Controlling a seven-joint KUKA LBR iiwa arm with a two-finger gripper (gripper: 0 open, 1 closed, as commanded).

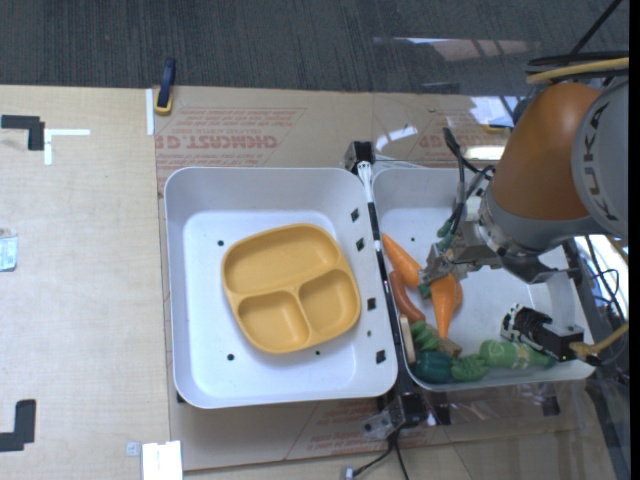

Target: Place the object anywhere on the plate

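Arm bent over right bin [560, 373], hand [437, 276] low, gripping carrot [446, 303], plate [290, 287] left.

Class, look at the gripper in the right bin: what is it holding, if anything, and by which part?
The gripper meets the leafy top of an orange carrot, but a true hold cannot be told.
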